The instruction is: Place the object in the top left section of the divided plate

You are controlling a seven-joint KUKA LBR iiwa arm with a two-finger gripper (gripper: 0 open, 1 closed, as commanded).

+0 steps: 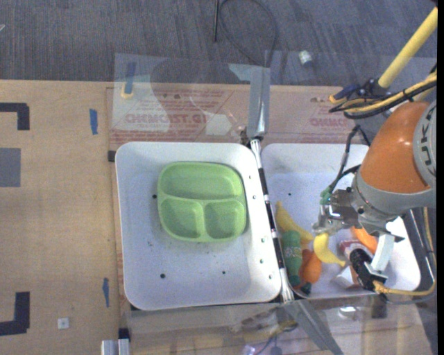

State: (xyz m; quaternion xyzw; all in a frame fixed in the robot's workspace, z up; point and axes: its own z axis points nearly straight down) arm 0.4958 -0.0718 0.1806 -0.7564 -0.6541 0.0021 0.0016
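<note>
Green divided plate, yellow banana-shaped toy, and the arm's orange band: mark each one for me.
Green divided plate [202, 182]: camera view, floor of its large upper section.
Yellow banana-shaped toy [286, 219]: camera view, middle of its curved body, in the right bin.
Orange band [394, 152]: camera view, centre of the rounded orange shell.

Robot lab: taped cardboard benchtop [55, 208], two white bins [132, 208], loose cables [243, 21] on grey carpet [104, 28].

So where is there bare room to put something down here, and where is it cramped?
The left bin has bare floor all round the green plate, widest below it. The right bin is free along its top; its lower half is crowded with toys beneath the arm.
</note>
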